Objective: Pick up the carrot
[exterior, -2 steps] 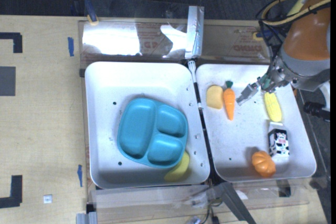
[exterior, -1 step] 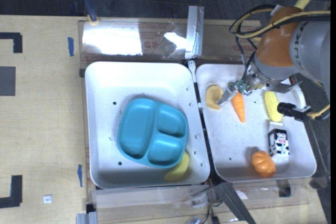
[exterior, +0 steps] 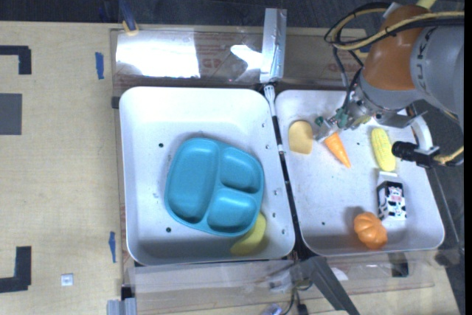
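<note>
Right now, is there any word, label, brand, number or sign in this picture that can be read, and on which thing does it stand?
No text can be read in the camera view.
The small carton in the right bin carries a black and white cow picture; any print on it is too small and blurred to read.
The carrot, corn cob and blue divided plate show no marking.
</note>
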You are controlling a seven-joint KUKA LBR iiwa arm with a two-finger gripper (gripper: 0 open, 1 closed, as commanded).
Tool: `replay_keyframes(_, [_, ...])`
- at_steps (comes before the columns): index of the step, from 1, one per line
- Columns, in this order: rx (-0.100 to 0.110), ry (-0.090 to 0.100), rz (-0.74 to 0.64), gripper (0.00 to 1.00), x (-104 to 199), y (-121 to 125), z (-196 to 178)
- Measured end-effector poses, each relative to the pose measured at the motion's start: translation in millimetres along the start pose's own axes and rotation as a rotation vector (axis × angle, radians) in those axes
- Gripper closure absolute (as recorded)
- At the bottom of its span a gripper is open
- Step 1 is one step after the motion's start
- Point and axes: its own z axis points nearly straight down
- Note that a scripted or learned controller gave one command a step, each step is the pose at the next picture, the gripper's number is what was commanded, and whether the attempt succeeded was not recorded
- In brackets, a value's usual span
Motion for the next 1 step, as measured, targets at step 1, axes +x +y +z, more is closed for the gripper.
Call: replay_keyframes(1, [0.001,0.003,-0.166,1.00,41.3,41.9,-105.0])
